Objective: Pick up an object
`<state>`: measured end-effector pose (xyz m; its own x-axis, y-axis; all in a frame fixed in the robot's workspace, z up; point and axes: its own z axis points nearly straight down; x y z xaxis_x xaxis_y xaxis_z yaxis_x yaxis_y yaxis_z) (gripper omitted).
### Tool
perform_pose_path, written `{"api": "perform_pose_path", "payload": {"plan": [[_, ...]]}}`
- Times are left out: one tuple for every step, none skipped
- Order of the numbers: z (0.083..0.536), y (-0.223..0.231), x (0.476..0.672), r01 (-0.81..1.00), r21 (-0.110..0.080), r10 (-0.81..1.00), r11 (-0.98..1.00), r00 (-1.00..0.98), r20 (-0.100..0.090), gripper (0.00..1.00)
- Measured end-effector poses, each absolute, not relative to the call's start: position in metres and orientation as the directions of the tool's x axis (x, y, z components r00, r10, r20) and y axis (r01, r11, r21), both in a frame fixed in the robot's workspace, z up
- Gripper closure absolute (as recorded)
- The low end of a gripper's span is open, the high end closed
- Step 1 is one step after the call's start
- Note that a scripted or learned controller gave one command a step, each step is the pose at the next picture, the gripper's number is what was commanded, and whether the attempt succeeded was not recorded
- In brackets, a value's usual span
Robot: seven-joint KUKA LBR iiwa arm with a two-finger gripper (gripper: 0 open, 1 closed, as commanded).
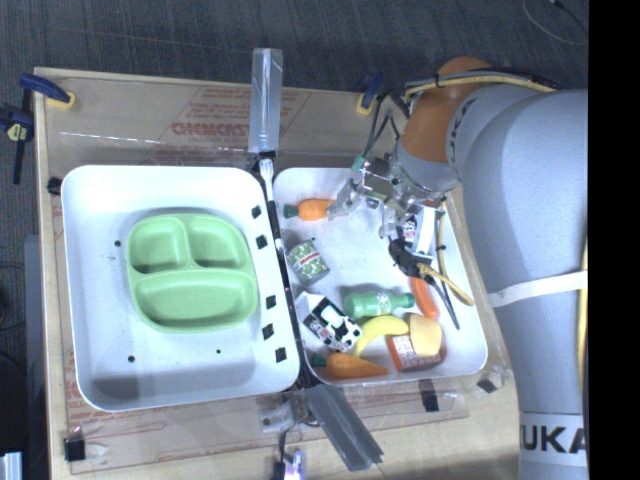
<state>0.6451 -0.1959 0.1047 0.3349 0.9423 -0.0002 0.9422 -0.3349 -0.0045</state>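
Camera view, green tray (190,273) in left bin (90,198)

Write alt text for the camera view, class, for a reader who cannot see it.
A grey robot arm reaches into the right bin, which holds toy food including a green bottle, banana and carrots. The left bin holds a green divided tray.

I'm seeing the grey arm (530,228) reaching in from the right, its thick body filling that side of the view. The orange band (435,128) is sitting above the wrist, and the gripper (385,200) is pointing down and leftward, hanging low at the upper right.
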Motion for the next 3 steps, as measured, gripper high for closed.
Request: {"api": "perform_pose_path", "payload": {"plan": [[0.0977, -0.1899, 0.6538, 0.970, -0.005, 0.970, -0.242, 0.242, -0.012, 0.00], [0.0973, -0.1887, 0.6535, 0.966, -0.006, 0.966, -0.258, 0.258, -0.012, 0.00], [0.0969, -0.1891, 0.6537, 0.964, -0.006, 0.964, -0.266, 0.266, -0.011, 0.00]]}}
